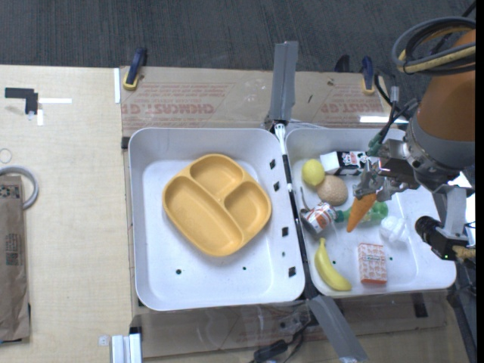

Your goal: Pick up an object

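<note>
Pincer (370, 187) w/ fingers closed on carrot's (360, 210) top end, over right bin (423, 282); kiwi (332, 190) just left, banana (330, 267) below-left, plate (217, 203) far left.

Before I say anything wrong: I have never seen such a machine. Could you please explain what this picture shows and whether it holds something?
One camera above a bench looks down at a slant. The grey and orange shape at the right is a robot arm; its gripper is low over the right bin, just above a toy carrot. Whether it grips the carrot, I cannot tell. That bin also holds a lemon, a banana, a small can and a red packet. The left bin holds a yellow divided plate.
</note>
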Available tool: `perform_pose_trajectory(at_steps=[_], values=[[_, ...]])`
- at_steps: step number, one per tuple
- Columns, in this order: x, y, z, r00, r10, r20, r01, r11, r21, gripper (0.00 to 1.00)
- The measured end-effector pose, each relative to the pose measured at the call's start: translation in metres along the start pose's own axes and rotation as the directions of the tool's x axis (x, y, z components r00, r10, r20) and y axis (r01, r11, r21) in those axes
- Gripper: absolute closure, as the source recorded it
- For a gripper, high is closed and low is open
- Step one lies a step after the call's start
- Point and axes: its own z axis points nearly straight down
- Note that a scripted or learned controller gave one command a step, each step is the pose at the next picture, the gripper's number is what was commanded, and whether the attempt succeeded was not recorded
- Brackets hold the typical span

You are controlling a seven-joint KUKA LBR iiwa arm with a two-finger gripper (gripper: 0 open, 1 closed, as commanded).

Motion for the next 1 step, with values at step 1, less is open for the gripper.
perform_pose_trajectory(at_steps=[1], values=[[-0.0323, 0.0466, -0.0609, 0.992, -0.125, 0.000, 0.125, 0.992, -0.001, 1.00]])
